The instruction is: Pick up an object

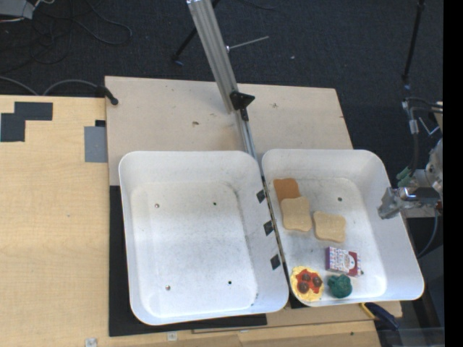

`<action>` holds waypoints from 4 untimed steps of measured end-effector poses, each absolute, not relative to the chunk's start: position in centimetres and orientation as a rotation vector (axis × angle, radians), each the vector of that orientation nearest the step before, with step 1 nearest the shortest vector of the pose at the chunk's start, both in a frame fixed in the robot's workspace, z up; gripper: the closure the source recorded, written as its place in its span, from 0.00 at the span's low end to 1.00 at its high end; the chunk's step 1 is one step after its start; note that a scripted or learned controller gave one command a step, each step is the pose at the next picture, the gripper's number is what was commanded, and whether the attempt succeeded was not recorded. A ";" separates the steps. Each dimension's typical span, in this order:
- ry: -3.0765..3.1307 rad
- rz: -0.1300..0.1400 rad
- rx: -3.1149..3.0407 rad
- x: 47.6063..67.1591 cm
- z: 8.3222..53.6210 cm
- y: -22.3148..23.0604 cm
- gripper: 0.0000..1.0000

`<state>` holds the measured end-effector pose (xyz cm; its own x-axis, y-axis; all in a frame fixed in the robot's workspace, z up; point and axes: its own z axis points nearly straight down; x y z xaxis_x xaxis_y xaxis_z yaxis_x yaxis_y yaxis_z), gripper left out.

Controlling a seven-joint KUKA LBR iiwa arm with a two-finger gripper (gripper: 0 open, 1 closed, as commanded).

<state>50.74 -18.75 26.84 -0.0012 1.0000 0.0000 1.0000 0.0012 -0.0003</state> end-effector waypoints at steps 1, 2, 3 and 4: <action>-2.225 -0.001 -2.215 52.9 27.1 -13.7 1.00; -2.225 0.000 -2.215 54.9 26.4 -8.3 1.00; -2.225 0.001 -2.215 56.9 25.0 -3.5 1.00; -2.224 -0.001 -2.217 60.8 24.8 0.9 1.00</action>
<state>60.84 0.94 24.75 -0.0031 1.0000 0.0010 1.0000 0.0031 -0.0005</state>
